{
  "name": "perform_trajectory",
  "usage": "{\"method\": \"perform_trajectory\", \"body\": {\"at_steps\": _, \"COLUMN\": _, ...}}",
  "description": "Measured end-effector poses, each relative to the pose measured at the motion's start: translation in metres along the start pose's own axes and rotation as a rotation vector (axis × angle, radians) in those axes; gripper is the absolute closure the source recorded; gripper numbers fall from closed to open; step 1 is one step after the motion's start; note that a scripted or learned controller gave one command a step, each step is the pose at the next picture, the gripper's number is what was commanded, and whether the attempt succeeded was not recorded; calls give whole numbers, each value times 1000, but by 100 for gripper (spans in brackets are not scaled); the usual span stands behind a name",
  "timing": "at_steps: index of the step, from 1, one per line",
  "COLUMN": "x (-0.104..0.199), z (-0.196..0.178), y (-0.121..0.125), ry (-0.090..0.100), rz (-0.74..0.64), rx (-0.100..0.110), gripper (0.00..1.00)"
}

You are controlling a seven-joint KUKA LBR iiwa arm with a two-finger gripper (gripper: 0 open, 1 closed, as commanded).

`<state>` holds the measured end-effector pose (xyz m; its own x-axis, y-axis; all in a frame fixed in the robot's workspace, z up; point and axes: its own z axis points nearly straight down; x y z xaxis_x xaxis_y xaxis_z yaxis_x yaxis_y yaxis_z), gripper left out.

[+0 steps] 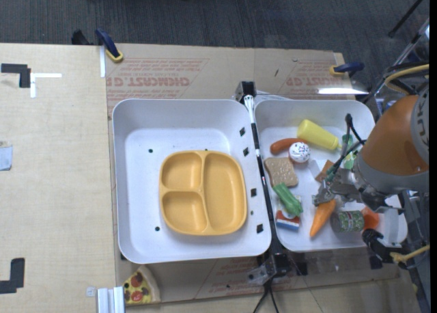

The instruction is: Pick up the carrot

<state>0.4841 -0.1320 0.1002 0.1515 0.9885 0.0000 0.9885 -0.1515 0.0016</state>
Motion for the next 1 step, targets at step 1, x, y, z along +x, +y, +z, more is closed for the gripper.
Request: {"method": "perform_trajectory", "body": {"at_steps": 1, "x": 118, "z": -91, "y": 8, "ry": -1, "rz": -272, "rx": 0, "gripper": 100}}
